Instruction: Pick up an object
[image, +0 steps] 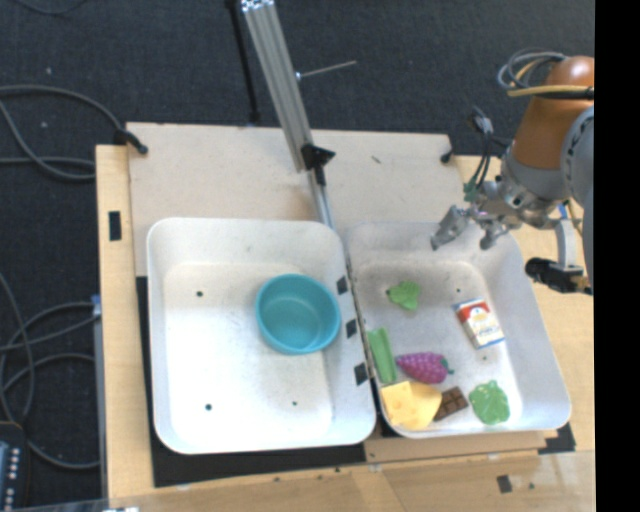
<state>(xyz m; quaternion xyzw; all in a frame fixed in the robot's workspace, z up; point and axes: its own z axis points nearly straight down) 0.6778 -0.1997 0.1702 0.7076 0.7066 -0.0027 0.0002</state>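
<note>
Camera view looks down on a bench (220, 170) bearing two white bins side by side. In the left bin (200, 390) sits a teal bowl (297, 313), upright, near its middle. The right bin (530, 330) holds the small things: a yellow wedge (408, 405) at the near rim, touching a brown piece (453, 403); a purple grape bunch (422, 366) just above them; a green stick (381, 353) along the left wall; a green pepper-like toy (490, 402) in the near right corner; a red and white carton (480, 323) near the right wall; a small green leafy piece (404, 294) farther back. The gripper (468, 232) hangs over the bin's far right corner, fingers spread apart with nothing between them, well apart from every object.
</note>
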